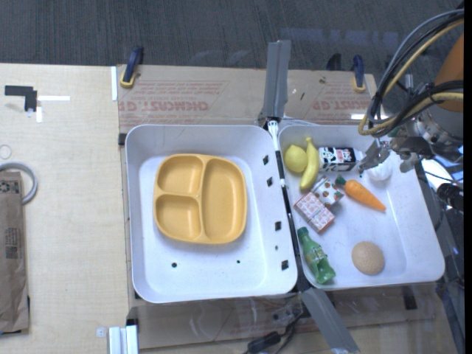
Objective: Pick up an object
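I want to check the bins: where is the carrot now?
The carrot lies in the right bin, near its upper middle, right of the small red carton.

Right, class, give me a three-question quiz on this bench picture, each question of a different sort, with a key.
1. True or false: the yellow tray lies in the left bin.
2. Which thing lies nearest the claw? A) egg B) carrot C) green bottle
3. Fill in: the banana lies beside the ____, at the back of the right bin.

Key: 1 true. 2 B. 3 lemon.
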`<state>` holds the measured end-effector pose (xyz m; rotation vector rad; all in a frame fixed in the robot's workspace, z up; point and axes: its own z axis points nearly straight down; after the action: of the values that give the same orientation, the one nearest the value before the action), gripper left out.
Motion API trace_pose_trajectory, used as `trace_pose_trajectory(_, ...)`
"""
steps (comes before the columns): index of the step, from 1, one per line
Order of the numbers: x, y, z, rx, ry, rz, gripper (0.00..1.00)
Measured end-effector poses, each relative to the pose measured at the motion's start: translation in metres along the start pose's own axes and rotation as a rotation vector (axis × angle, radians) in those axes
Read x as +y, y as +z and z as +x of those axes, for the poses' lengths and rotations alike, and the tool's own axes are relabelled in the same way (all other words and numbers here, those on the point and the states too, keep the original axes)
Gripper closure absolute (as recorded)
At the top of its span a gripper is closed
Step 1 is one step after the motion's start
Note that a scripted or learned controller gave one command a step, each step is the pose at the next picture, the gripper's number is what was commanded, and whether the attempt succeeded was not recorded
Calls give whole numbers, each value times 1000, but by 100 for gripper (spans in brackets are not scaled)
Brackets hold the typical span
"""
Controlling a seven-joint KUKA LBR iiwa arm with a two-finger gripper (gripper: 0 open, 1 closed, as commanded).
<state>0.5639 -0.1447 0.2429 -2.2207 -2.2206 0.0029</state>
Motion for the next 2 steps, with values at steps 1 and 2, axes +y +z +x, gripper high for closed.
trace_pose_trajectory(1, 32, 151, -14, -1, -113, -3, 0)
trace_pose_trajectory(2, 32, 141, -15, -2, -111, -4, 100)
